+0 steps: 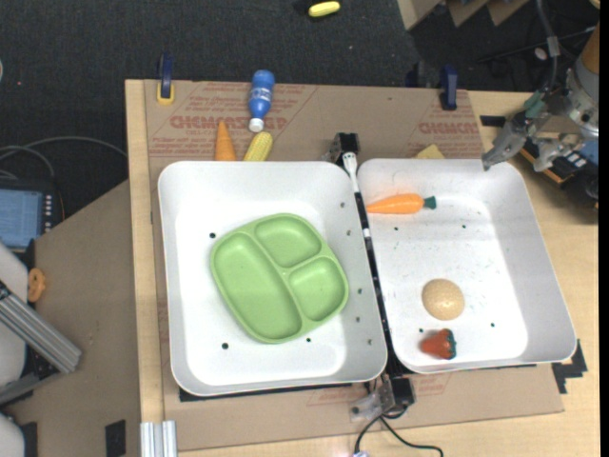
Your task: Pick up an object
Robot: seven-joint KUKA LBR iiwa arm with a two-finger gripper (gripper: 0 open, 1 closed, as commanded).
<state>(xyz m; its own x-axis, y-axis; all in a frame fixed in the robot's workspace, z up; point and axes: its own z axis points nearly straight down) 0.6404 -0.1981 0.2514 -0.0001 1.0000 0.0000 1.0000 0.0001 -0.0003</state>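
Observation:
The right bin (514,208) holds three objects. An orange toy carrot (395,204) with a green stem lies near its back left. A beige round ball (442,298) sits toward the front. A small red toy fruit with a green top (438,344) lies just in front of the ball. My gripper (519,160) hangs over the bin's back right corner, above the rim. It is open with nothing between its fingers, and well away from all three objects.
The left bin (190,217) holds a green divided plate (278,276). Behind the bins on the brown board lie a blue-and-white bottle (259,98), an orange piece (224,143) and a yellow corn piece (258,146). A black clip (346,147) sits where the bins meet.

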